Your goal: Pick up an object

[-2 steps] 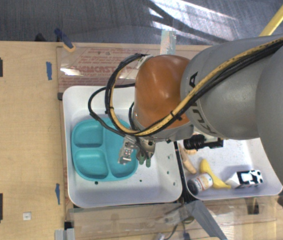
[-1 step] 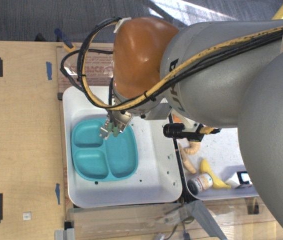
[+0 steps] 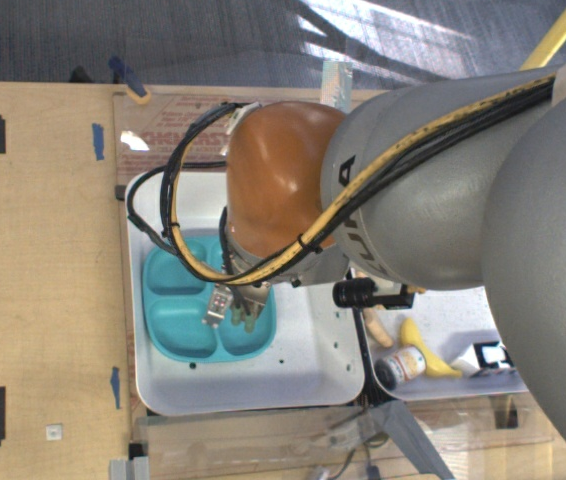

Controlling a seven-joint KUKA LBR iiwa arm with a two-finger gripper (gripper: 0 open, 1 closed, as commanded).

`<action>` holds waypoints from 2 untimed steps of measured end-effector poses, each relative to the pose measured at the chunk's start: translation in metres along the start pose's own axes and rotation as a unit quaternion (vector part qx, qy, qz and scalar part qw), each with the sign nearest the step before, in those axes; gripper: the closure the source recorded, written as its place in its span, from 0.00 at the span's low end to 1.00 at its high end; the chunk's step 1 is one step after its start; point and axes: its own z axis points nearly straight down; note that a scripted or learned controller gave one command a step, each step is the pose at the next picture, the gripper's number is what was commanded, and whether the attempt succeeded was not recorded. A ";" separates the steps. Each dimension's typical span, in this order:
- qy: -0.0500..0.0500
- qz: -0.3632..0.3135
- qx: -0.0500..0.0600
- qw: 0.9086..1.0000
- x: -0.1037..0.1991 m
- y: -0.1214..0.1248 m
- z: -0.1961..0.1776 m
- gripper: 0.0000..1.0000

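Tool hovers over glossy teal compartmented tray, possibly touching.

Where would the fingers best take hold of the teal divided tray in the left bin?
Probably on the teal tray's outer rim or a dividing ridge between its compartments, coming straight down from above. It lies flat and open side up in the left bin, so its thin upright walls are what two fingers could pinch. The gripper hangs over its right side.
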 end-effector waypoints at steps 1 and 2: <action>-0.003 -0.001 -0.003 1.000 -0.001 0.002 -0.012 1.00; -0.005 -0.003 -0.005 1.000 -0.001 0.004 -0.023 1.00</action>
